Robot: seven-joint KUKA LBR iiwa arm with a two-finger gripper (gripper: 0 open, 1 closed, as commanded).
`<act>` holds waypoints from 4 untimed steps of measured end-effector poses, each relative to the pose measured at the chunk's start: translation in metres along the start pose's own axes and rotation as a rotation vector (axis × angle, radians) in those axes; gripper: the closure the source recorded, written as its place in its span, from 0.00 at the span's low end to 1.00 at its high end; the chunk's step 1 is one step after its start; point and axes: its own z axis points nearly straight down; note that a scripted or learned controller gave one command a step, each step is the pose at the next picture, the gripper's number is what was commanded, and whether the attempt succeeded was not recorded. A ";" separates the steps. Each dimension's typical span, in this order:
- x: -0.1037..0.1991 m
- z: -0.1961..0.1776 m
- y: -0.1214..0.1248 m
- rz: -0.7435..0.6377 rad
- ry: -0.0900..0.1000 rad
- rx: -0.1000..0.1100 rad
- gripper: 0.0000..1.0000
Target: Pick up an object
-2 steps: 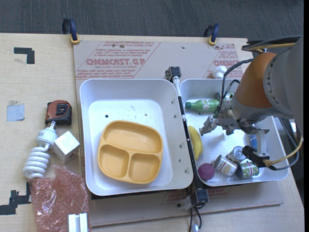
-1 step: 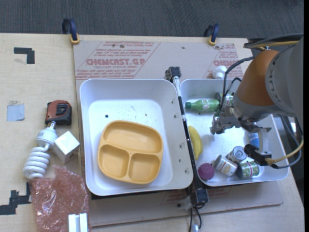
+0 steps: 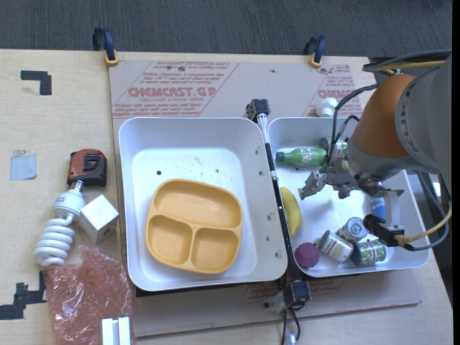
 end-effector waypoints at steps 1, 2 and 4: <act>0.009 0.010 -0.048 0.003 0.001 0.001 0.00; 0.009 0.000 -0.047 0.005 0.000 -0.001 1.00; 0.002 0.010 -0.075 0.003 0.001 0.000 0.00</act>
